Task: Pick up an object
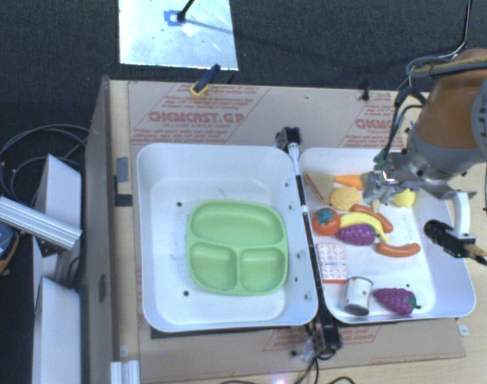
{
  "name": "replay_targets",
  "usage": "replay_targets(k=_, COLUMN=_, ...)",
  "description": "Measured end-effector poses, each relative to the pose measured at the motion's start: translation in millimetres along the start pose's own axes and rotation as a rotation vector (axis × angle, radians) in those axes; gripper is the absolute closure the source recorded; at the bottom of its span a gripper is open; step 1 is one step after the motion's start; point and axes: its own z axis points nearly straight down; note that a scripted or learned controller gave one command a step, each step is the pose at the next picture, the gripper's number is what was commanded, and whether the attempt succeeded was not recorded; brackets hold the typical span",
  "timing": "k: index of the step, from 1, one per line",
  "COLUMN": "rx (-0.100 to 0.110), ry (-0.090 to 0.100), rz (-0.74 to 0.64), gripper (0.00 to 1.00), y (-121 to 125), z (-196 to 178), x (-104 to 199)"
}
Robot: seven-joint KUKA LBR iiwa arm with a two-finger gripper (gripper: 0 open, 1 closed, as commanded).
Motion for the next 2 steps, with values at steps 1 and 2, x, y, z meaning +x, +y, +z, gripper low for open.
replay_targets(k=1, rx=0.001, ry=0.001, rz=-0.001, gripper=1.00, y=-19.6, z=-30.4, x=46.3)
replay_targets(k=2, rx=0.002, ry=0.002, rz=-0.001, gripper=1.00, y=4.4, z=-21.3, x=102.4)
